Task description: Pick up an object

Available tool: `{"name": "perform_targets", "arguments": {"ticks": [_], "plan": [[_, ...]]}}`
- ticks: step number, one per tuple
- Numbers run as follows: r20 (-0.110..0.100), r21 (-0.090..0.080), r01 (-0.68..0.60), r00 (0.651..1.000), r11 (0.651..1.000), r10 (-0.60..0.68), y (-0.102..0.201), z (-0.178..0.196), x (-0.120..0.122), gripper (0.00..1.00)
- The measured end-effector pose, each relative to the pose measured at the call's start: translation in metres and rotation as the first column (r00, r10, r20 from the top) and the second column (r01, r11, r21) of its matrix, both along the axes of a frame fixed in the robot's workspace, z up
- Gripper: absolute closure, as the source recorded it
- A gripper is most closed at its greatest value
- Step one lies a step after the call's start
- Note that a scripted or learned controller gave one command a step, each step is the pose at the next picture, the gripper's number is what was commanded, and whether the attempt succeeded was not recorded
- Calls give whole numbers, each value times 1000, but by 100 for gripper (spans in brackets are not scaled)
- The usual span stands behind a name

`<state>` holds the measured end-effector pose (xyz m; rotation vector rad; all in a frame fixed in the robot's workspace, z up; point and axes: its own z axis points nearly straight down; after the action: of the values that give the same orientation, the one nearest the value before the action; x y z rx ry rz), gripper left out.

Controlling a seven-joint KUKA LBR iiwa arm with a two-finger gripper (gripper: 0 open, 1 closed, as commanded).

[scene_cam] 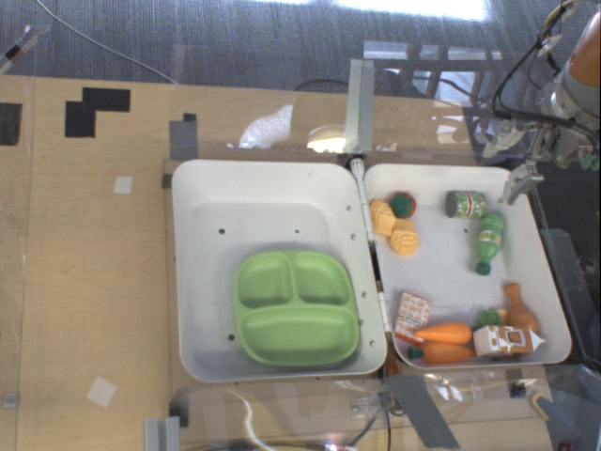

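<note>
One green can (466, 204) lies just left of jaws (519, 184).

A green toy bottle (487, 241) lies on its side in the right bin (451, 280), just below a small green can (466, 204).

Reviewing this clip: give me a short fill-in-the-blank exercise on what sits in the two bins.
1. The green divided plate lies in the ____ bin.
2. The green bottle lies just below the ____.
3. The two carrots lie along the right bin's ____ edge.
4. The end effector hangs over the right bin's ____ corner.

Missing words: left; can; near (bottom); top right
</note>
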<state>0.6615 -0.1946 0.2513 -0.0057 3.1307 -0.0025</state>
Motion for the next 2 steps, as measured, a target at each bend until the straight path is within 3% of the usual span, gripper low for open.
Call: {"name": "perform_targets", "arguments": {"ticks": [1, 2], "plan": [[1, -2, -77, 997, 997, 77, 2, -152, 10, 0], [-1, 0, -36, 999, 999, 36, -4, -164, -9, 0]]}}
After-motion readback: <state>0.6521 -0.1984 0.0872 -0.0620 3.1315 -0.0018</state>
